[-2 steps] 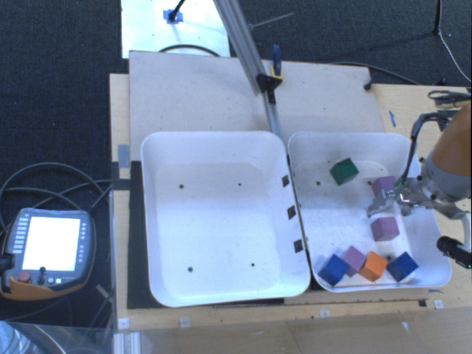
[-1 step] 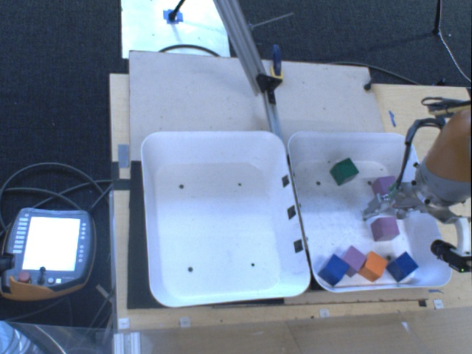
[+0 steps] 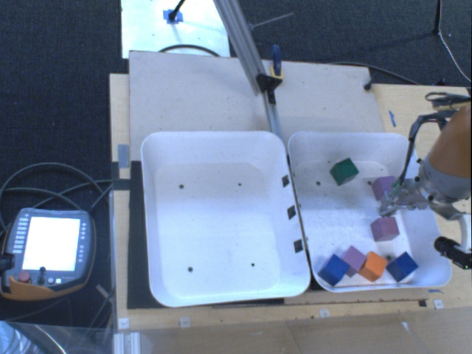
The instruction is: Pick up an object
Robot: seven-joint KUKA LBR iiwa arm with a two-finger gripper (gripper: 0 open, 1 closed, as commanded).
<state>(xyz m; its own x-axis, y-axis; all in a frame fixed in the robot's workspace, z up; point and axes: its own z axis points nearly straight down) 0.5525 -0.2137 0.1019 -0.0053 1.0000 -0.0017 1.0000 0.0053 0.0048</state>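
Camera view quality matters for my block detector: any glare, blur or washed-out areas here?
Camera view: the bins read near-white with faint shadows; bright glare on the pale sheet at top; blocks like the green block stay distinct, edges slightly soft; the gripper is blurry.

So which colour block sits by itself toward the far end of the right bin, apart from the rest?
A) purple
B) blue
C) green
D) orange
C: the green block lies alone near the far end of the right bin, while the orange block sits packed among blue and purple ones at the near edge.
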